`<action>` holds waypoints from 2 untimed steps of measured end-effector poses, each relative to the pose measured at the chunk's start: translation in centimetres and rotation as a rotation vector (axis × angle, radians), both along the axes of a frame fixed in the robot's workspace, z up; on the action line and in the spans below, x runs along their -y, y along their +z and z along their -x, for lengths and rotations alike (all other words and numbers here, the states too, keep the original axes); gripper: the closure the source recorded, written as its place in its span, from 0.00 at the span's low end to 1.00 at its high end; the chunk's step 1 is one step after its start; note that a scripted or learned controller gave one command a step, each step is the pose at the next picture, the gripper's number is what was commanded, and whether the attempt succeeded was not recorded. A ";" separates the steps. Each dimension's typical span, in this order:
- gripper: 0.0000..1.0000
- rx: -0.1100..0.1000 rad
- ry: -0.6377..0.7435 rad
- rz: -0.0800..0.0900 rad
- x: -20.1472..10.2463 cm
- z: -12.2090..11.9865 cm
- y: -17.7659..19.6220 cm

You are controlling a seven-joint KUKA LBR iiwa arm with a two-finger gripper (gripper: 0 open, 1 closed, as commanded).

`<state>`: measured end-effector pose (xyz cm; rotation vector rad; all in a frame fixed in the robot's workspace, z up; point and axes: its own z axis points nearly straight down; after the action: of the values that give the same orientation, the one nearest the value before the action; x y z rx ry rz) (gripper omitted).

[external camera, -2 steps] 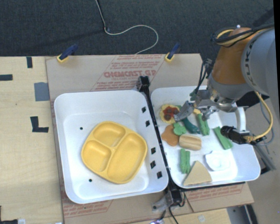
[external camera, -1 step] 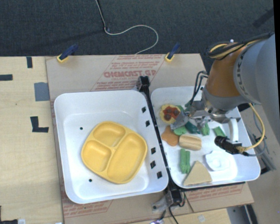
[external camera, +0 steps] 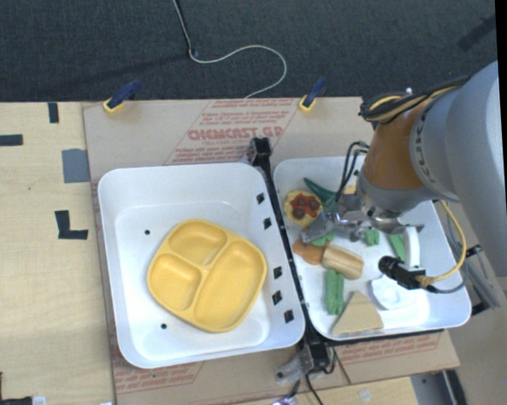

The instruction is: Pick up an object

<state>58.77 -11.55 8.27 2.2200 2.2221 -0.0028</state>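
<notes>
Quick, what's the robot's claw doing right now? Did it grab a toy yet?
Gripper: down in the right bin among the toy food; cannot be told if it is open, closed or holding anything.

Reference landmark: the divider between the two bins; left of it, the yellow sectioned plate occupies the bin centre, leaving a bare white margin along the left bin walls; right of it, toy food crowds the floor: a tan roll, a green piece, a tan wedge; the arm overhangs the right bin's far side.
</notes>
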 end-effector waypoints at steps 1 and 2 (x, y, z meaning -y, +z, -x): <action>1.00 0.002 0.001 -0.001 -0.1 -0.1 1.3; 1.00 0.003 0.000 -0.001 -0.3 0.5 5.8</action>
<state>58.26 -11.28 14.03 2.2195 2.2210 0.0019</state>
